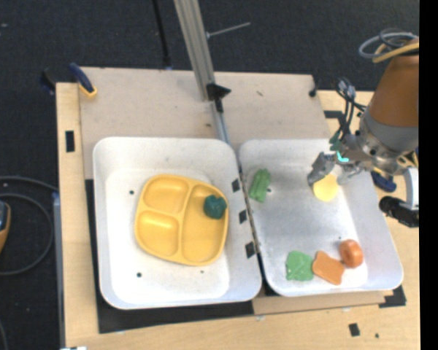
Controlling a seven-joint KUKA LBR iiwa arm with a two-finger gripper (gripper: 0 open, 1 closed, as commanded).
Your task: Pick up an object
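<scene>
One claw [327, 173] is in view at the end of the grey arm [383, 133], positioned over the upper right part of the right bin [277, 159]. Directly below and touching the claw in this view lies a yellow object [325, 189]; whether it sits between the fingers or merely beneath them cannot be determined, and the opening of the claw cannot be read from this angle. An orange band [396, 90] sits above the wrist of the arm. Near the left wall of the right bin lies a light green object [260, 184], well apart from the claw. Along the lower edge of that bin, three items lie close together (left to right): a green piece [299, 265], an orange piece [328, 267] and a smaller orange-red piece [351, 254]. The left bin [117, 159] carries a yellow divided plate [179, 221], with a dark green object [215, 207] resting in its upper right compartment. Both bins sit side by side on the worktop [146, 100], and a metal rail [195, 39] rises from its far edge.
</scene>
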